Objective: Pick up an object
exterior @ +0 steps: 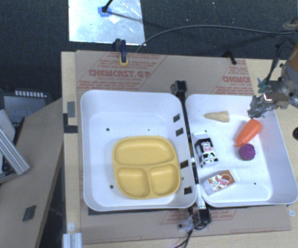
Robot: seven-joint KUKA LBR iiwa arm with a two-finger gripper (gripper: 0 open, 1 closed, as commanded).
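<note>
**Gripper Above the Carrot, Nothing Lifted Yet**

The task is judged to be at an early stage. The gripper (256, 109) is seen at the upper right part of the right bin (281, 190), just above the top end of the orange carrot (248, 131). Nothing is seen between its fingers, and no object is raised from the bin floor — so the pick itself is not yet done. Whether the jaws are open or closed cannot be told; they are too small and too dark in the camera view.

The carrot is taken as the probable target, because it lies nearest to the gripper, at about 6 o'clock from it. This is only a judgement. The carrot rests on the bin floor at about 2 o'clock from the centre of the right bin. Its long axis runs from 1 o'clock to 7 o'clock, and which end is the thinner one cannot be told with certainty.

Just beside its lower end, at 5 o'clock, a purple ball (247, 152) is lying, nearly touching. A cream cone (217, 117) lies at 9 o'clock from the gripper, a small black-and-white box (206, 151) is near the divider, and a flat printed packet (219, 182) is at 7 o'clock in the same bin. In the left bin (94, 138) a yellow divided tray (146, 166) is placed.

What is left: to descend, to close on the object, to lift.
</note>
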